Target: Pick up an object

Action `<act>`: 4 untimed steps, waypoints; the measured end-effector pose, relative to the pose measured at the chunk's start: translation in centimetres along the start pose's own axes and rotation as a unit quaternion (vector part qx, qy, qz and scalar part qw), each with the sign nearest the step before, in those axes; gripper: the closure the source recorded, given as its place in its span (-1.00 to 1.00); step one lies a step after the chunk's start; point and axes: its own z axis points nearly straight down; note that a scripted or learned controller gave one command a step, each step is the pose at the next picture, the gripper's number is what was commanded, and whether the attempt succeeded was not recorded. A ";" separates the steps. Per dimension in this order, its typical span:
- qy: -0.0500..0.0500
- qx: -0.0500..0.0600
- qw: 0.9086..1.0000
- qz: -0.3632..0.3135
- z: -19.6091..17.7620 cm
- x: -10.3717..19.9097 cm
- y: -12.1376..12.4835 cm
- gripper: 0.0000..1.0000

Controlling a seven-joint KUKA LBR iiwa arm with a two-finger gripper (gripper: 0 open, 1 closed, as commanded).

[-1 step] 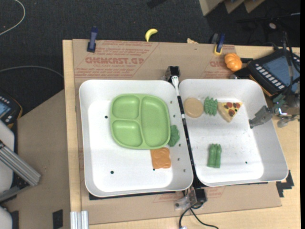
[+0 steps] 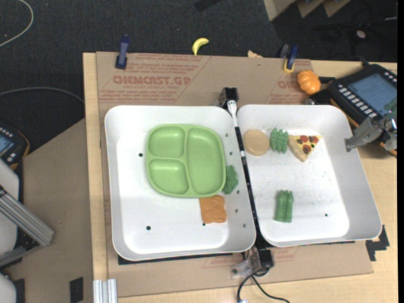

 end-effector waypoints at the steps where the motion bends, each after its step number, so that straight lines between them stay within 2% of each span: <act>1: -0.001 -0.004 1.000 0.000 -14.6 2.2 0.2 -1.00; 2: 0.000 0.003 1.000 0.001 -14.8 2.1 0.2 1.00; 3: 0.003 0.008 1.000 -0.004 -13.4 12.2 0.5 1.00; 4: 0.003 0.005 1.000 -0.003 -14.3 20.6 0.2 1.00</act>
